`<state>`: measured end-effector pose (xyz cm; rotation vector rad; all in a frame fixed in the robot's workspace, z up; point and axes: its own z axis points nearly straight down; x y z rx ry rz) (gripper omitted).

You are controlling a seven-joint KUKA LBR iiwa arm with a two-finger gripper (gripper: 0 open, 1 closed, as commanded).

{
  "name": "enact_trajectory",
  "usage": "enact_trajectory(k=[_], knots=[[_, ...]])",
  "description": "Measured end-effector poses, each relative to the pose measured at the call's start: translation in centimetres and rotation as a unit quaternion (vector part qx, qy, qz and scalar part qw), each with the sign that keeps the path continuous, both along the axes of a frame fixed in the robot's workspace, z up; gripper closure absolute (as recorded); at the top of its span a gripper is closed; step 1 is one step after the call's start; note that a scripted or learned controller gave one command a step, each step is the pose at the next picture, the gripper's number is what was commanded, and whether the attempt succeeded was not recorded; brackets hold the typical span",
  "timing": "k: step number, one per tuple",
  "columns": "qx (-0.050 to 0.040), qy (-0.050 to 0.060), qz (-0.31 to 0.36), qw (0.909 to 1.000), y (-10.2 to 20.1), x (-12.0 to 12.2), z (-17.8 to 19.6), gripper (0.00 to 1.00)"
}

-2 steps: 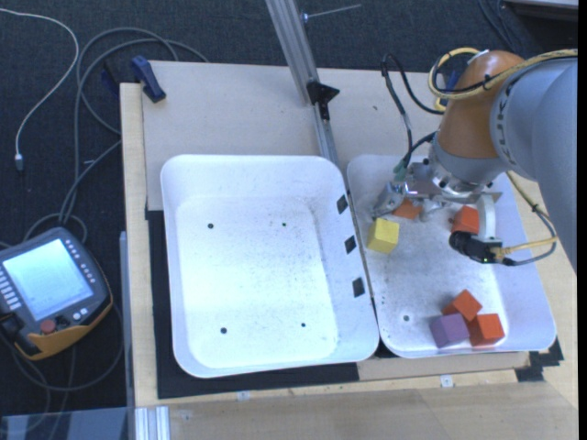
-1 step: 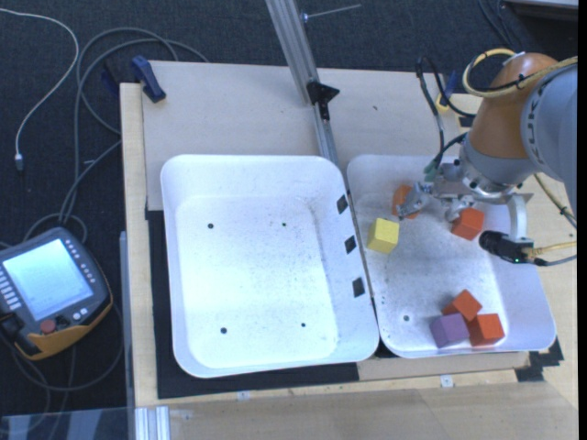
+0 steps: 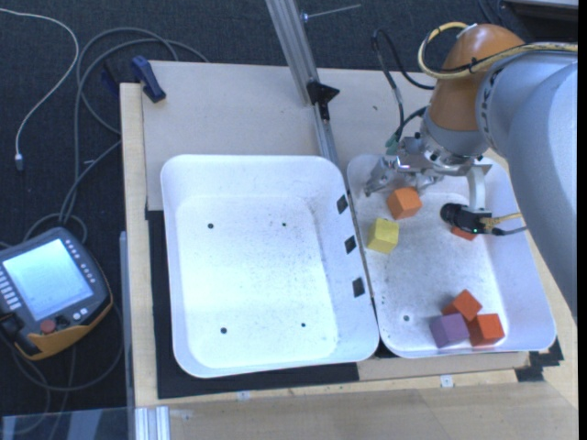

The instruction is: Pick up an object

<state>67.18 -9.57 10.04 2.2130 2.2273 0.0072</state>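
Two shallow white bins sit side by side on the counter (image 3: 229,108), the left bin (image 3: 248,264) and the right bin (image 3: 514,273), with the grey arm (image 3: 541,108) and its orange band (image 3: 468,81) reaching over the right one. Its pincer (image 3: 401,174) hangs at that bin's far end, directly above and touching or nearly touching an orange block (image 3: 404,202); whether its fingers are apart or together cannot be told. Smaller items in the right bin: a yellow block (image 3: 384,236) just beside the orange one, and near the front rim a purple block (image 3: 449,330) touching two further orange blocks (image 3: 477,317).
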Motion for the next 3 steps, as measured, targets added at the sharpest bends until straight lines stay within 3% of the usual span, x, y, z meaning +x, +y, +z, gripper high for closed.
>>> enact_trajectory(k=[1, 2, 3], knots=[[-0.0002, 0.005, -0.003, 1.0000, 1.3, -4.8, -0.1, 0.00], [0.0001, 0.002, -0.003, 1.0000, 1.3, -4.6, 1.1, 1.00], [0.0002, 0.002, -0.003, 1.0000, 1.3, -4.6, 1.0, 0.00]])
